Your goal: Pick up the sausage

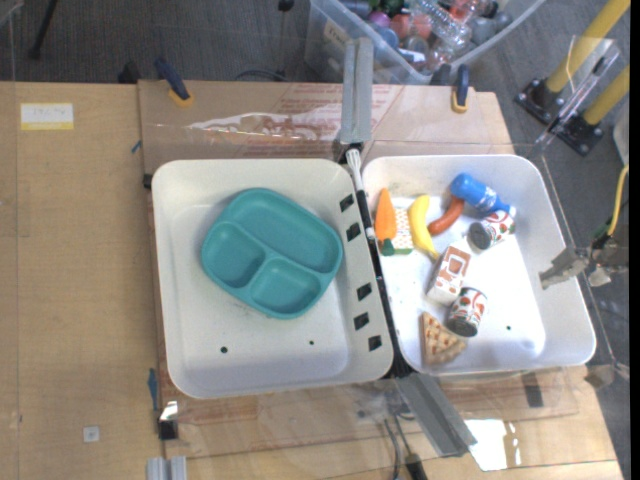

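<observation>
– Sausage [451, 214], upper part of the right bin [566, 340]: reddish, lying at a slant betw. the banana [422, 224] on its left and the blue can [472, 191] at its upper right. Where's the arm?

– Gripper [572, 266] sits at the bin's right rim, mid-frame right, well apart from the sausage. Open or closed, can't tell from this angle. Nothing seen in it.

– So the approach isn't begun. How to do it well?

– My read: travel up-left across the bin, high enough to pass over the small can [495, 226] that stands betw. gripper and target. Come down over the sausage's middle, w/ the jaws set across its short axis, not along it.

– Risks?

– Crowding. The blue can looks to touch or nearly touch the sausage's upper end, and the banana is just beside the lower end. A descent off-centre prob. nudges one of them or pinches two things at once. A round, smooth body may also roll, so aim for the centre and close gently.

– And the left bin [185, 368]?

– Teal plate [270, 253] there, not involved.
</observation>
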Controlling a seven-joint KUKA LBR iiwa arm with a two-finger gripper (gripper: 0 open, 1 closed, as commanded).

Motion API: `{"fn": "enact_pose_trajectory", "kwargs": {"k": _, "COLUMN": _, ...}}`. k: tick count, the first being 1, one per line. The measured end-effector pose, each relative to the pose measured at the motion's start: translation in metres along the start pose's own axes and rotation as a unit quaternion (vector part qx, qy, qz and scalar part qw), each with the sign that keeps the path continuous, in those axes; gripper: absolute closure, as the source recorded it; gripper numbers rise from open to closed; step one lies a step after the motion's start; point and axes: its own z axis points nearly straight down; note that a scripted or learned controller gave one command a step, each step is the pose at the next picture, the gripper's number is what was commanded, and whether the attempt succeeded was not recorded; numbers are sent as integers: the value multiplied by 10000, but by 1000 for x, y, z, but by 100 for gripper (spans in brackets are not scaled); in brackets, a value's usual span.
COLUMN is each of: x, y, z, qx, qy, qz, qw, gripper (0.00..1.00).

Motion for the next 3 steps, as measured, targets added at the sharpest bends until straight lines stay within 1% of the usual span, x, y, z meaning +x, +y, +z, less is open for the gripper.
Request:
{"fn": "enact_pose_trajectory", "kwargs": {"k": 1, "x": 88, "y": -16, "z": 75, "qx": 3, "qy": -4, "qz": 91, "qw": 10000, "gripper": 0}}
{"fn": "enact_pose_trajectory", "kwargs": {"k": 2, "x": 99, "y": 59, "z": 136, "qx": -58, "qy": -14, "qz": -740, "qw": 9972, "gripper": 0}}
{"fn": "enact_pose_trajectory", "kwargs": {"k": 3, "x": 123, "y": 127, "z": 137, "qx": -59, "qy": -23, "qz": -790, "qw": 9969, "gripper": 0}}
